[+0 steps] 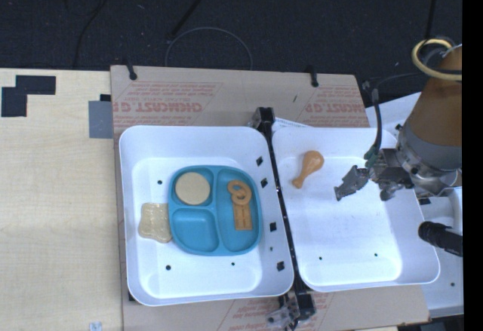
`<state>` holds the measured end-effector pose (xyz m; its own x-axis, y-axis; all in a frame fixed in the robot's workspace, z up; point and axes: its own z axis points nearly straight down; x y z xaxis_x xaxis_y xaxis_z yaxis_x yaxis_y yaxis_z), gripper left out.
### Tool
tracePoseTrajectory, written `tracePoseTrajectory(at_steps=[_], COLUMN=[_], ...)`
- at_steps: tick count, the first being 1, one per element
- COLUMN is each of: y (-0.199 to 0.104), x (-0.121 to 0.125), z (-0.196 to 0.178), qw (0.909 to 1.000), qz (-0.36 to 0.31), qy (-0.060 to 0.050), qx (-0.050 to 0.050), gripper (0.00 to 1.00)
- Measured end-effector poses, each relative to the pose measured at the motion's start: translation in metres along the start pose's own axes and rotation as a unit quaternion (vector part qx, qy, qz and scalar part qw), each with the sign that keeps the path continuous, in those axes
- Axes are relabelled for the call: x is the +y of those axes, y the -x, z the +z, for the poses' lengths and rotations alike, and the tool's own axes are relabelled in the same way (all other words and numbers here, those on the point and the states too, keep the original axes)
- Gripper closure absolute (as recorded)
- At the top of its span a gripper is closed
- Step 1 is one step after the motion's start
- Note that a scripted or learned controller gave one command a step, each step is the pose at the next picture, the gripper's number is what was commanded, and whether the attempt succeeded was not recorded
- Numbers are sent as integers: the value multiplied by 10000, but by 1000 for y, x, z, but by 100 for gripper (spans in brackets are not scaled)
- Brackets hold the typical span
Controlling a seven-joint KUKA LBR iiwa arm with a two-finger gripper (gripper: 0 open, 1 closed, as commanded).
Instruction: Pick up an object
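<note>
- Dark carpet is running across the top of the view, with loose black cables lying on it, and a pale wooden worktop point(53, 194) is stretching below it on the left.
- One brown cardboard sheet point(226, 99) is lying under two white bins set side by side.
- One left bin point(143, 148) is holding one blue divided tray point(204, 235) with three compartments.
- One round tan disc point(192, 188) is sitting in the tray's upper left compartment, and one brown key-shaped piece point(240, 203) is lying in the right compartment; the lower compartment is showing bare blue.
- One pale, bread-like piece point(155, 222) is lying on the bin floor, touching the tray's left edge.
- One right bin point(355, 254) is holding one tan drumstick-shaped object point(308, 167), lying near its upper left corner with the thin end pointing down and left.
- One grey arm with an orange band is reaching in from the right, wrist leaning leftward over the right bin.
- One gripper point(351, 185) is hovering right of the drumstick and apart from it, nothing showing between its fingers; whether they are apart or together I cannot tell.
</note>
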<state>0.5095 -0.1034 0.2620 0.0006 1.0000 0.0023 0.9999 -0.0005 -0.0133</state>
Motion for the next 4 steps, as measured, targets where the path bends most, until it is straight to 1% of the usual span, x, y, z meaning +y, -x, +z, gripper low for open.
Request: tracePoseTrajectory(at_steps=[1, 2, 3, 4], y=[0, 6, -4, -1], x=[2, -6, -6, -7], z=[-5, 46, 106, 150], qw=[10000, 10000, 10000, 10000], qz=[-6, 0, -6, -1], qy=[48, 23, 15, 23], qx=[-6, -4, 2, 0], gripper=[0, 0, 0, 0])
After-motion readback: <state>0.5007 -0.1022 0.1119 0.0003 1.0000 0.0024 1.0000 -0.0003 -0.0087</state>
